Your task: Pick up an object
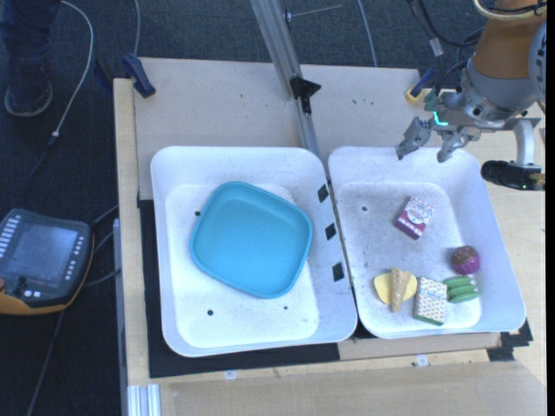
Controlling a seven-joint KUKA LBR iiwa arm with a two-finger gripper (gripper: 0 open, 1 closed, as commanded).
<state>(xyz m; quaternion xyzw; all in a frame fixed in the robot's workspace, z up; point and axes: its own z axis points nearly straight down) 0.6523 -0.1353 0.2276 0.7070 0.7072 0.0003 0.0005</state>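
My gripper (pixel 427 146) hangs over the far rim of the right bin (pixel 373 167), open, with nothing between its fingers. Below it in that bin lies a small pink and white carton (pixel 414 217). Further toward the near right sit a dark purple round piece (pixel 465 259), a green pod (pixel 461 289), a checkered green and white block (pixel 431 301) and a yellow corn-like piece (pixel 396 288).
The left bin (pixel 173 176) holds a turquoise square plate (pixel 251 238). A metal pole (pixel 279 50) slants across the bench behind the bins. A handheld control pendant (pixel 39 258) lies off the bench at the left.
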